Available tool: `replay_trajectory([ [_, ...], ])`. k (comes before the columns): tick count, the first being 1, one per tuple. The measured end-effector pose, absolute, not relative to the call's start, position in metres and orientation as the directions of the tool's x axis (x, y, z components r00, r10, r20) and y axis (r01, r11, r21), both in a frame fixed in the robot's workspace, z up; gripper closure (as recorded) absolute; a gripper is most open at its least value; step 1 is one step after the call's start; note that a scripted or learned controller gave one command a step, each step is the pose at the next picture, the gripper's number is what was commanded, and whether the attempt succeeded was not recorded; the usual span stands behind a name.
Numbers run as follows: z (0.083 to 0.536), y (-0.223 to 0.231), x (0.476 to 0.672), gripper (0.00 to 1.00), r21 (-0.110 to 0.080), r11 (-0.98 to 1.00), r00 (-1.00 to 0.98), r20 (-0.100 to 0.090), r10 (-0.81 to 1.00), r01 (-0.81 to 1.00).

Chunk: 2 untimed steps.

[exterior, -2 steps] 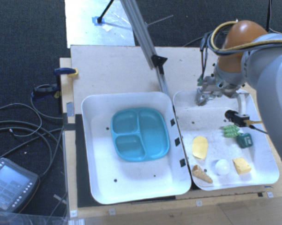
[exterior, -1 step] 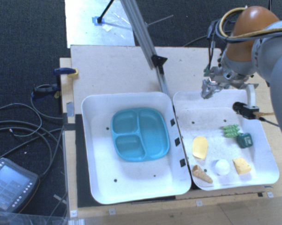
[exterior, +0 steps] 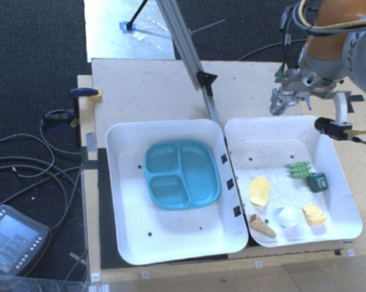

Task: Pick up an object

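You see a smooth white ball (exterior: 288, 216) and yellow wedge (exterior: 314, 215) lower right; whether the pincer (exterior: 281, 103), upper right, is apart, you cannot tell.

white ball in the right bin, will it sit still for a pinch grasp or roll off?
The white ball looks round and smooth, so it will likely roll if nudged off-centre. It sits between the cone and the yellow block, which may stop it early. It looks small, so probably light.

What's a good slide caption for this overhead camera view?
Gripper above right bin of small items; blue tray in left bin.
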<state>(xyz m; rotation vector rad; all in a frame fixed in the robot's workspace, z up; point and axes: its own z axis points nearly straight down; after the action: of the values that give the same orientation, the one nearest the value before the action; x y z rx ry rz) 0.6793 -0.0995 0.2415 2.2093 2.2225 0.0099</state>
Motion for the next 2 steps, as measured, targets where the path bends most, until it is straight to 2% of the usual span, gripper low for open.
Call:
replay_trajectory([
  [1,0.249,-0.099,0.68,1.0,0.004,0.007,-0.007,0.0,1.0,1.0],
  [2,0.256,-0.051,0.662,1.0,0.002,0.011,-0.011,0.002,1.0,1.0],
])
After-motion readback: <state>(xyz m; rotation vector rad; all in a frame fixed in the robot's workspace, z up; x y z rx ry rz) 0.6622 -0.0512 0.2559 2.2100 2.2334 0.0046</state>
